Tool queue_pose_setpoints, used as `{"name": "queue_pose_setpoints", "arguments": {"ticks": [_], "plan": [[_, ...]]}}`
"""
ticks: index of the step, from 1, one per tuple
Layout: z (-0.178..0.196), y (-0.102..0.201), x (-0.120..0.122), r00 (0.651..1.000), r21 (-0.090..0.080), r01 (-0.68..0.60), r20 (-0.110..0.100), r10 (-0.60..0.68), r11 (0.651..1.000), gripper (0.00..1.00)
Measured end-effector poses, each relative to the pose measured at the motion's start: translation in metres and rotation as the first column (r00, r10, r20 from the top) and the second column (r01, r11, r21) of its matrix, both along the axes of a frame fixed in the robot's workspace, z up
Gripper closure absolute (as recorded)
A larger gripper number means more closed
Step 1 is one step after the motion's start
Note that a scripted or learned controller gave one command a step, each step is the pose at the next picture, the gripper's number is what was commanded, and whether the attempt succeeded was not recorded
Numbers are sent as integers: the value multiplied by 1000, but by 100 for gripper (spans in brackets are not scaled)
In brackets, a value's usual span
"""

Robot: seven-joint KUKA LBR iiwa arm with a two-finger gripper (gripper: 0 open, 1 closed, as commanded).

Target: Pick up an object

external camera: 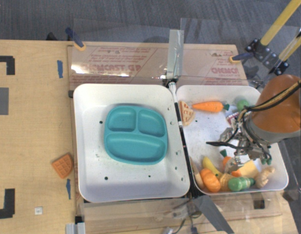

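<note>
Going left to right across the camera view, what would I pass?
Orange waffle toy on the bench → teal divided plate in the left bin → waffle piece at the right bin's edge → toy carrot → gripper.

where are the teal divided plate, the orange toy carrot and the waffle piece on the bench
teal divided plastic plate [136, 134], camera view, centre ridge
orange toy carrot [207, 106], camera view, mid-body
orange waffle piece [63, 165], camera view, its top face
</note>
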State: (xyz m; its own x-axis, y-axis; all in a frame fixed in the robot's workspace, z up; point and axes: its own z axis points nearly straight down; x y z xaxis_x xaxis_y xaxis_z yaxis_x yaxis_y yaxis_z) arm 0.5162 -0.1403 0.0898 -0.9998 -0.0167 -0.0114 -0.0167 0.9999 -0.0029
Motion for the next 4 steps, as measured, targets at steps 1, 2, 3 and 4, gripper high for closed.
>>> {"name": "queue_pose_setpoints", "arguments": {"ticks": [1,2,3,4], "plan": [[2,3,-21,999,-3,32,24,-32,999,0],[2,40,-28,997,0,71,20,-71,998,0],[0,-45,-33,1000,-3,27,5,-27,1000,0],[13,-43,-29,1000,-4,23,16,-23,1000,100]]}}
